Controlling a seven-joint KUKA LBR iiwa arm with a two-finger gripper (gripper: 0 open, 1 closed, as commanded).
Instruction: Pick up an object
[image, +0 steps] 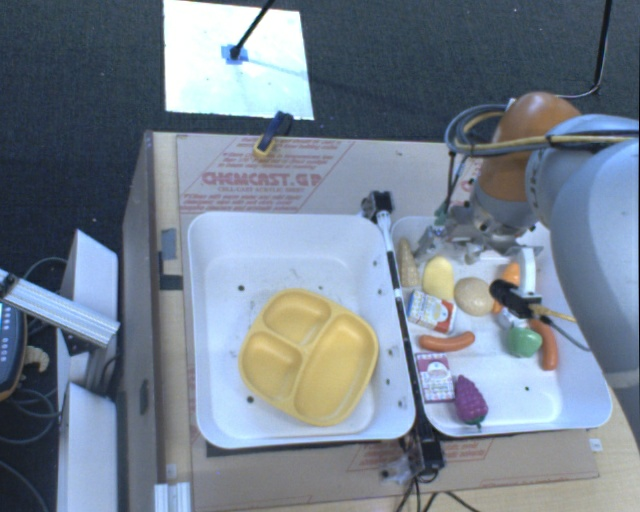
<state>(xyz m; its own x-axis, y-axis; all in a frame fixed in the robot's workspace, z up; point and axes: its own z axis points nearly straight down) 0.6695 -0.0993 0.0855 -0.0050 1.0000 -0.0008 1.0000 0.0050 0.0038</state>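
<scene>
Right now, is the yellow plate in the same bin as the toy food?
No, the yellow plate lies alone in the left bin, while the toy food, such as the purple grapes, lies in the right bin.

Light: bright, even, from overhead.
Glare: white sheet (238, 58) beyond the left bin (215, 300) is washed out.
Shadows: soft, faint under the yellow tray (308, 355).
Focus: slightly soft overall; arm (590, 190) right of the bin is blurred.
</scene>
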